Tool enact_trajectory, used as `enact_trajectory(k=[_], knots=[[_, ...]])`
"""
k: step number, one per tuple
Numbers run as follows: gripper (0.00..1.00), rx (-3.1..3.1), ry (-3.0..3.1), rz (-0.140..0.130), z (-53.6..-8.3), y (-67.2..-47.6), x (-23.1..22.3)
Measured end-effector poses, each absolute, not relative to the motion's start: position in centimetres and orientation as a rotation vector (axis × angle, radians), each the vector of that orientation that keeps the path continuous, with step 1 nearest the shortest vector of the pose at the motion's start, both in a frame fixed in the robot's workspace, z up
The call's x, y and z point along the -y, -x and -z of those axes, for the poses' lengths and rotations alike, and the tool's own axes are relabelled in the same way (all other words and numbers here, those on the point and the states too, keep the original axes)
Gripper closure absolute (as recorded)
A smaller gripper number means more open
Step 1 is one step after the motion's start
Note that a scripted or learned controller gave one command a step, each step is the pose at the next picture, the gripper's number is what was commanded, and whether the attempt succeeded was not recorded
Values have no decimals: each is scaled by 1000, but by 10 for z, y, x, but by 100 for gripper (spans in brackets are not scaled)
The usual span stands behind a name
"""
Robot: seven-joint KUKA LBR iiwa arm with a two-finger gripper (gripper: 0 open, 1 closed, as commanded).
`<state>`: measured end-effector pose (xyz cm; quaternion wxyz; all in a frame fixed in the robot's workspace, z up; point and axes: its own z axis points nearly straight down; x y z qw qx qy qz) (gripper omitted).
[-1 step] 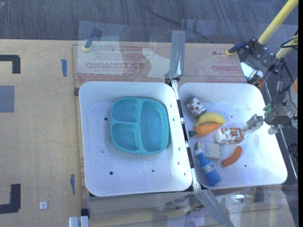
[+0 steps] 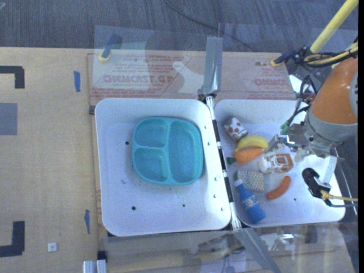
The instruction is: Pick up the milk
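I see the table (image 2: pixel 45 152) carrying two white bins. The left bin (image 2: pixel 114 203) holds a teal divided plate (image 2: pixel 168 151). The arm (image 2: pixel 335 104) reaches over the right bin (image 2: pixel 307 206). Its fingers (image 2: pixel 282 147) hang just above the milk (image 2: pixel 277 162); I cannot tell how far open they are. Left of the milk lie a banana (image 2: pixel 253 142), carrot (image 2: pixel 247 155) and blue bottle (image 2: pixel 249 201).

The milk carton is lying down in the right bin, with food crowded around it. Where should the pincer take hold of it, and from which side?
Judging from this view, take the milk carton across its flat side walls, coming straight down from above. It lies on its side with the carrot and banana close on its left and the sausage just below, so a sideways approach looks blocked.
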<state>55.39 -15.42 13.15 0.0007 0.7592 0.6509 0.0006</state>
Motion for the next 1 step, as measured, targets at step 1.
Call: enact_trajectory(k=[1], knots=[[0, -2097, -2331, -7, -88, -566, 163]])
